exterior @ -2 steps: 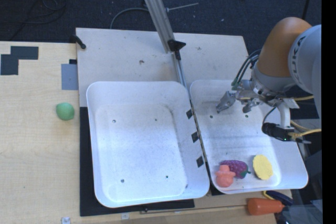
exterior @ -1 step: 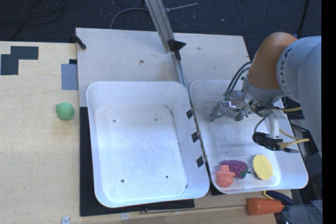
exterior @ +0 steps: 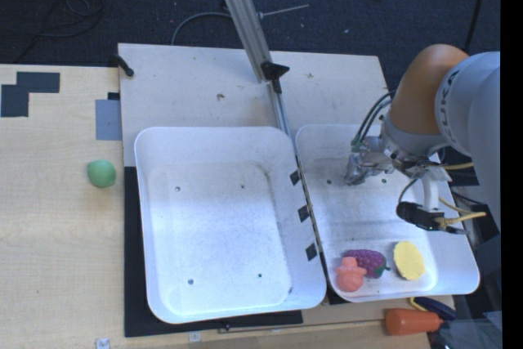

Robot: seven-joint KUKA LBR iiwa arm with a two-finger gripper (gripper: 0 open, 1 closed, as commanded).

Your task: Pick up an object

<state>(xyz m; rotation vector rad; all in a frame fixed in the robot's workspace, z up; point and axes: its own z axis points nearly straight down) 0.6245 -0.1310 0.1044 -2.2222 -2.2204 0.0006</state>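
Observation:
My gripper (exterior: pixel 357 173) hangs over the upper middle of the right bin (exterior: pixel 323 145), pointing down at bare bin floor. Nothing shows between its fingertips. Three objects lie at the near end of that bin, well below the gripper: an orange-pink lump (exterior: pixel 350 275), a purple grape-like piece (exterior: pixel 367 260) touching it, and a yellow oval (exterior: pixel 409 260) to their right. The arm's orange band and grey wrist sit right of the gripper.
The left bin (exterior: pixel 214 221) lies beside the right one. A green ball (exterior: pixel 101 173) rests on the wooden bench at far left. An orange object (exterior: pixel 411 321) lies below the right bin. A slanted metal rail (exterior: pixel 249 20) stands behind the bins.

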